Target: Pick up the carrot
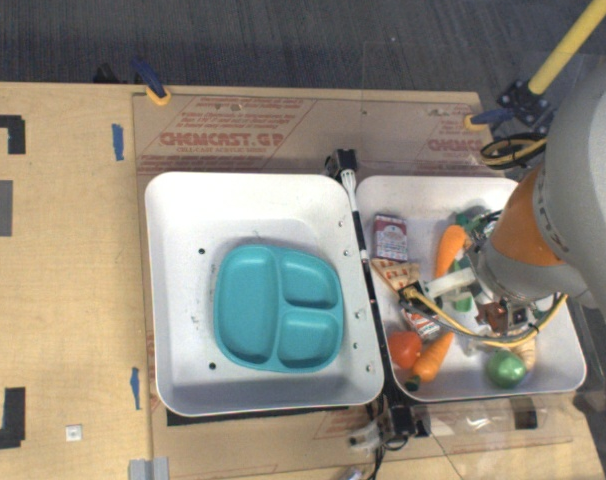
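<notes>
Looming at frame right, our pincer (480,303) is hovering, grip state unreadable; we're seeing a carrot (435,355) lying just lower left.

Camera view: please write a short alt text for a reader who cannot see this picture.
A grey robot arm with an orange band reaches from the right over the right white bin, which holds two carrots, a tomato, a green fruit and a small red packet. The left white bin holds a teal divided plate.
</notes>
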You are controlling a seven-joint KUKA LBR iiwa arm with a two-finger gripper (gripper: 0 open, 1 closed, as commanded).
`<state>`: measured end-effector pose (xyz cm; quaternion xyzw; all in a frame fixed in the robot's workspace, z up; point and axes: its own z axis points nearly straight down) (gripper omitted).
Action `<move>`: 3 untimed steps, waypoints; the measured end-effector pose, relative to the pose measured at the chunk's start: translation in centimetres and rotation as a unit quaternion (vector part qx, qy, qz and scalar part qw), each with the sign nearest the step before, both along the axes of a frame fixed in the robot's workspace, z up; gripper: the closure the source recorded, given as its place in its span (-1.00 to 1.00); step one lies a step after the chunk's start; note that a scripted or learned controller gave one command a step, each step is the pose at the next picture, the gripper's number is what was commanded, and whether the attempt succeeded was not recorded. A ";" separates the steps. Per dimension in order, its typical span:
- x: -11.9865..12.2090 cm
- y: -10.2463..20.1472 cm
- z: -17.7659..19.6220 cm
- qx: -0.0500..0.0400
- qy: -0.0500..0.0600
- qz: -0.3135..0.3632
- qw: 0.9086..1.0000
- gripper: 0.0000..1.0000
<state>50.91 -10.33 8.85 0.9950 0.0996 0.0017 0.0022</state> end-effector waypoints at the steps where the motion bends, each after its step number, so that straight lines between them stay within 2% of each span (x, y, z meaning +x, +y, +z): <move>1: 8.7 -0.3 -0.1 0.001 -0.001 0.015 1.000 -1.00; 2: 12.9 -0.1 0.2 0.004 0.015 -0.002 1.000 -1.00; 3: 11.2 -7.4 7.2 0.000 -0.001 -0.002 1.000 -1.00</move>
